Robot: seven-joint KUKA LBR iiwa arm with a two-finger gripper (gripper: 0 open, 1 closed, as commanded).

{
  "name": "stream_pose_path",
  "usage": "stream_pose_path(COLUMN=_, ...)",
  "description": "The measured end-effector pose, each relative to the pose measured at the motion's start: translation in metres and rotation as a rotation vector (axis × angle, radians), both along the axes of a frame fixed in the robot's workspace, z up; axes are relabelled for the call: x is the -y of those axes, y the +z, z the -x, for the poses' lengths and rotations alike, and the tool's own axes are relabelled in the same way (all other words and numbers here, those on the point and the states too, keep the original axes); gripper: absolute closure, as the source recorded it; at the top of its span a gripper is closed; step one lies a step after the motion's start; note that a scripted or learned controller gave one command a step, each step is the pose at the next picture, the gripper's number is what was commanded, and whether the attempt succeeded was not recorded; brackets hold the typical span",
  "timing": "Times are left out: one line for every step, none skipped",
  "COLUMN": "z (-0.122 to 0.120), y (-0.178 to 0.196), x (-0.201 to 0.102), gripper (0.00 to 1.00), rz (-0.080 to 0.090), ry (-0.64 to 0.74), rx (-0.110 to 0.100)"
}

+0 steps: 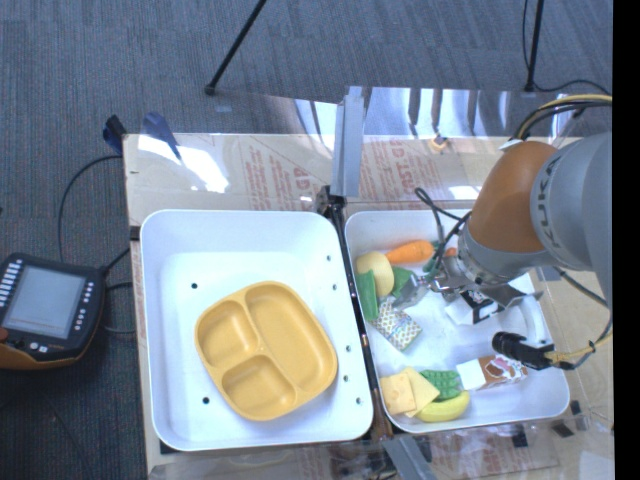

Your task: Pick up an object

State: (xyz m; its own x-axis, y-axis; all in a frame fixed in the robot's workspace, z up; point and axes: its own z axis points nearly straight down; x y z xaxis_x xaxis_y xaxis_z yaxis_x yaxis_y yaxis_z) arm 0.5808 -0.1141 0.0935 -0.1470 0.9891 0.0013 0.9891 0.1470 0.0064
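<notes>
My gripper (428,285) hangs low over the left part of the right bin (545,388), below the arm's orange band. It is close to a green piece (402,279), just right of a pale yellow round fruit (375,265) and under an orange carrot (410,252). A long green vegetable (367,295) and a checkered packet (398,325) lie to its lower left. I see nothing lifted off the bin floor.
At the right bin's front lie a yellow wedge (404,391), a green toy (440,380), a banana (446,408) and a red-and-white packet (492,371). The left bin (170,268) holds a yellow divided plate (265,349). A pendant (45,308) lies on the floor at left.
</notes>
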Motion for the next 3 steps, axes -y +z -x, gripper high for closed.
stream_pose_path(z=-0.066, y=-0.002, x=-0.005, gripper=0.00, rz=0.002, ry=-0.024, rx=0.002)
stream_pose_path(z=-0.065, y=-0.002, x=0.056, gripper=0.00, rz=0.004, ry=0.010, rx=0.000)
stream_pose_path(z=-0.047, y=-0.005, x=0.073, gripper=0.00, rz=0.003, ry=0.300, rx=-0.005)
